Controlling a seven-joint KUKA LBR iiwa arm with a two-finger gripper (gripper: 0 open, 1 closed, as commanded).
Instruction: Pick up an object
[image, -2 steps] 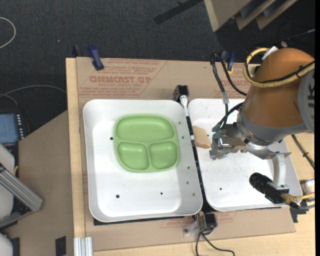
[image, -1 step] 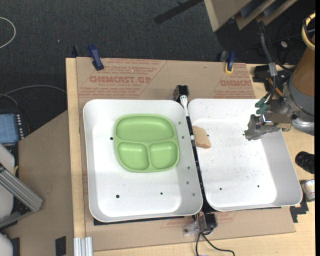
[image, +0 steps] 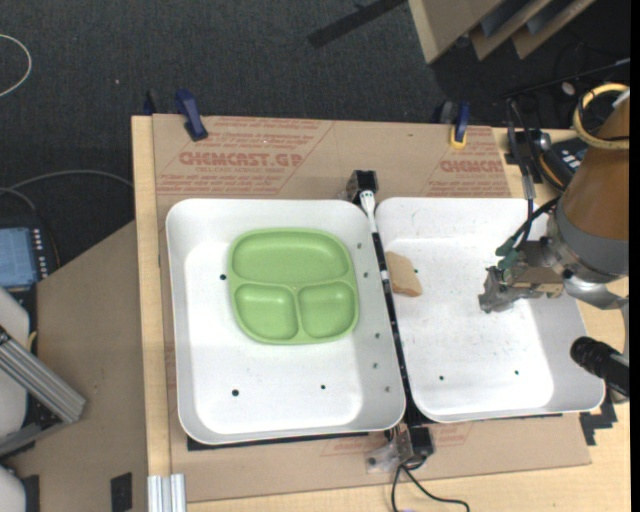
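A small tan, wedge-shaped object (image: 403, 274) lies in the right bin (image: 470, 385), close against its left wall. A green divided plate (image: 293, 285) with three compartments sits in the left bin (image: 270, 405). My gripper (image: 497, 297) hangs low over the right bin's right half, a good hand's width to the right of the tan object. It points down and to the left. Nothing shows between its fingers, and their spacing is too small to judge.
A black divider strip (image: 383, 290) runs between the two bins. The bins rest on a cardboard sheet (image: 250, 150) held by blue clamps (image: 190, 113). The arm's orange band (image: 605, 185) rises at the right edge.
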